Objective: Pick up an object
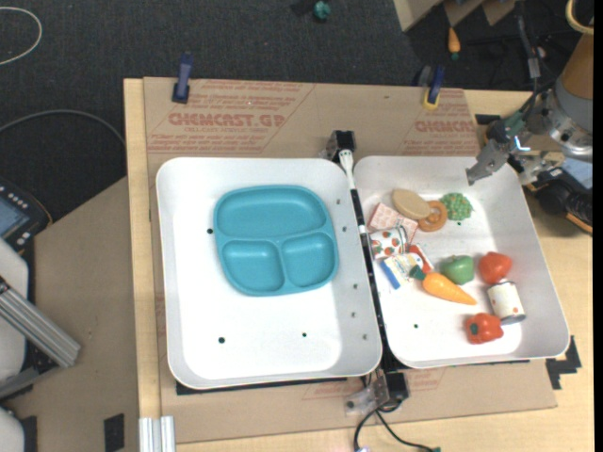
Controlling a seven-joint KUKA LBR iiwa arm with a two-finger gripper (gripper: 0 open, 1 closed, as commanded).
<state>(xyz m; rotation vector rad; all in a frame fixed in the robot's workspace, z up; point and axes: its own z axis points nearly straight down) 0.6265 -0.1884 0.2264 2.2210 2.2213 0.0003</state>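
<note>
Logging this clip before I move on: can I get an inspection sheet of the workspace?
Surface: cardboard-topped bench, two white bins.
Job's things: toy food in right bin, including carrot, tomato, broccoli.
Clutter: blue divided plate in left bin.
Grippers: gripper above right bin's far edge, nothing between fingers.
Cables: black cable at near edge.
Surroundings: dark floor, blue clamps.
</note>
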